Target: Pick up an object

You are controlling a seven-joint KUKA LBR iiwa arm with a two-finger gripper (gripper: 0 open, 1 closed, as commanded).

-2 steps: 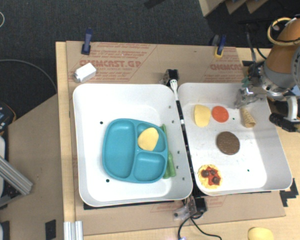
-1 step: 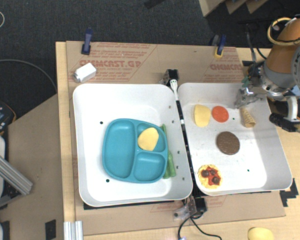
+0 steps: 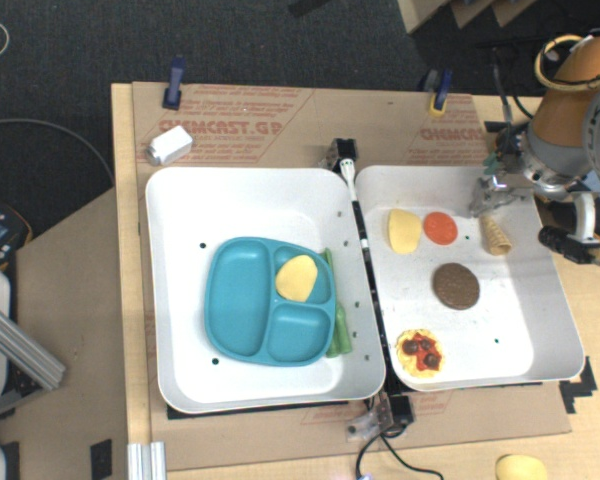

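In the right bin [image 3: 540, 348] lie a pale yellow piece [image 3: 404, 231], a red-orange disc [image 3: 441, 228], a tan cone [image 3: 496, 236], a brown round patty [image 3: 456, 286] and a small pizza-like disc [image 3: 421, 352]. My gripper [image 3: 488, 194] hangs over the bin's far right part, just above and behind the cone. Nothing shows in its grasp. In the left bin [image 3: 180, 208] a teal divided plate [image 3: 245, 303] carries a yellow lump [image 3: 297, 278], with a green strip [image 3: 336, 318] along its right edge.
A white block [image 3: 170, 146] lies on the cardboard behind the left bin. Blue clamps [image 3: 174, 83] [image 3: 439, 92] hold the board's far edge. Cables run by the arm at right. A yellow object [image 3: 520, 466] sits off the bench at bottom right.
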